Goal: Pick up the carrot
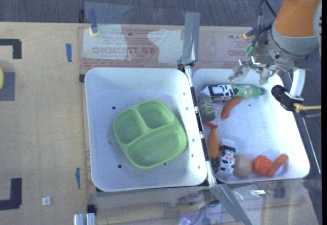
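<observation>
gripper: open, empty, over right bin's far rim | carrot: against bin's left wall, untouched | descent, grasp, lift all remain

Left white bin held a green divided plate, lying tilted near the bin's middle. Right white bin held the clutter. A green bottle with a black-and-white label lay on its side near the far wall. A small dark can sat just beside the divider. Near the front edge, a black-and-white carton touched a tan, potato-like lump. Beside that lay an orange-red rounded item. Blue tape strips marked the wooden bench.
</observation>
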### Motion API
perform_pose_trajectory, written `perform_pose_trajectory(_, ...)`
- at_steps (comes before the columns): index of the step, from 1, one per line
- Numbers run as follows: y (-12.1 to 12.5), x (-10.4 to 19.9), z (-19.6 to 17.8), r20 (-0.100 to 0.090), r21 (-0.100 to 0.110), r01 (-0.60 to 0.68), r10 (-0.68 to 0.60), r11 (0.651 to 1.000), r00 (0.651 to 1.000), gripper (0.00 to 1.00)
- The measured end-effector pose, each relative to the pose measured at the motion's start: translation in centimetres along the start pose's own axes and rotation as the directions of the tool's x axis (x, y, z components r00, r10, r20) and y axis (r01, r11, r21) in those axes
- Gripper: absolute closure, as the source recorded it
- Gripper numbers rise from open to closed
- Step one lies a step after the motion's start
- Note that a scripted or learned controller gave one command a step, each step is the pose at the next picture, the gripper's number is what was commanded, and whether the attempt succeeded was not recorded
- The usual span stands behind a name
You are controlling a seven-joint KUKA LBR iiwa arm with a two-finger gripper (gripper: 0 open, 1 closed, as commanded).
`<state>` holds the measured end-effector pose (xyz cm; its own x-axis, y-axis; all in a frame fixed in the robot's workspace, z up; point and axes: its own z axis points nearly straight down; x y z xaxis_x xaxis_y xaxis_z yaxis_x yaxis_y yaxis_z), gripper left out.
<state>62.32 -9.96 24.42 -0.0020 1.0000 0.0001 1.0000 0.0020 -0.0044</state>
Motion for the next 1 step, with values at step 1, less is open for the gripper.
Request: perform_pose_trajectory(1, -3.30, -7.25, 10.47, 0.000, -0.001, -0.014, 0.014, 1.000, 1.000, 0.00)
